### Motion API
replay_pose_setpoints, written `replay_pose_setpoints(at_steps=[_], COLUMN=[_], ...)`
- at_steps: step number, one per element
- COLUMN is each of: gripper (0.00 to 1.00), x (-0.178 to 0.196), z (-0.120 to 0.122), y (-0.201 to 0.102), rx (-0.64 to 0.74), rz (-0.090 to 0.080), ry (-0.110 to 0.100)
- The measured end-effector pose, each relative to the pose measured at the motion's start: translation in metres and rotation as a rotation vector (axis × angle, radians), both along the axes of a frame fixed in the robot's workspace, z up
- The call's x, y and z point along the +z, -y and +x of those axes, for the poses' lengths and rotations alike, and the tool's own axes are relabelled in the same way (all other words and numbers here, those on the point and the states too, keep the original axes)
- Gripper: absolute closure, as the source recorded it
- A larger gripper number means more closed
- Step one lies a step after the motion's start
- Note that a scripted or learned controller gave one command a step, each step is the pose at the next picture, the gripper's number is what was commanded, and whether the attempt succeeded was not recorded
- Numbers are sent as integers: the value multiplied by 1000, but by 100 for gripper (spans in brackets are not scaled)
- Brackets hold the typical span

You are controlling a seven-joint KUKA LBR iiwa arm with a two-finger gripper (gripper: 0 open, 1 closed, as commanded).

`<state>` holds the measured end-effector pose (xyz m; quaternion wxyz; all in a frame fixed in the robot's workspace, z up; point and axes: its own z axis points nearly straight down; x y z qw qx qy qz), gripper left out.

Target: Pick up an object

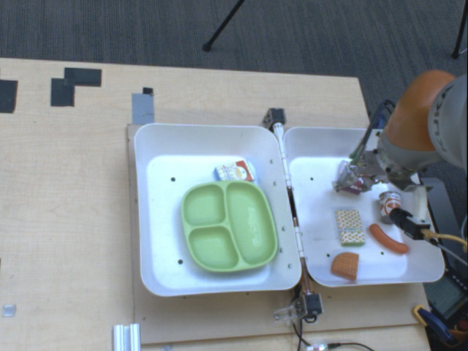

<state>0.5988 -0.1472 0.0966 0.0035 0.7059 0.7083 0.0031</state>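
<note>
My gripper (pixel 349 180) is low over the upper middle of the right bin (pixel 314 196), reaching in from the right. A small dark purple thing (pixel 357 188) lies right under it; I cannot tell whether it is held. Just below lies a tan and green checked block (pixel 350 227). An orange-red sausage (pixel 387 240) is to the block's right, and an orange wedge (pixel 346 265) sits near the bin's front wall. A small round can (pixel 389 202) lies beside the arm's wrist.
The left bin (pixel 157 218) holds a green three-part plate (pixel 229 226) and a small white and red carton (pixel 235 171) behind it. The bins' shared walls (pixel 289 196) run just left of the gripper. Cables hang at the right bin's right rim (pixel 428 229).
</note>
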Motion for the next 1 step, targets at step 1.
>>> replay_pose_setpoints(at_steps=[1], gripper=[100], x=[88], z=[-87], y=[-76], rx=[1], rz=[2], ry=[-6])
